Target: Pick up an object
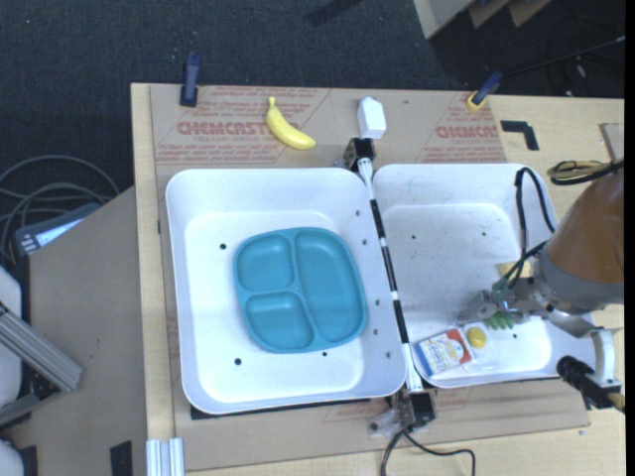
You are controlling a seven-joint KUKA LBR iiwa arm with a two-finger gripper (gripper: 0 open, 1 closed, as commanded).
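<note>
In the right bin [437, 216], a flat white packet [446, 352] with red and yellow print lies against the front wall. My gripper [493, 308] hangs low over the bin floor just behind and to the right of the packet. A small green thing [503, 317] shows right at the gripper's tip; whether it is held I cannot tell. The grey arm with its orange band [595, 236] covers the bin's right side. The left bin [198, 266] holds a blue divided plate [298, 288].
A yellow toy banana [288, 127] lies on the bench behind the left bin. A small white block [371, 117] sits behind the seam between the bins. Blue clips [189, 77] stand at the bench's back edge. A black cable [531, 201] loops over the right bin.
</note>
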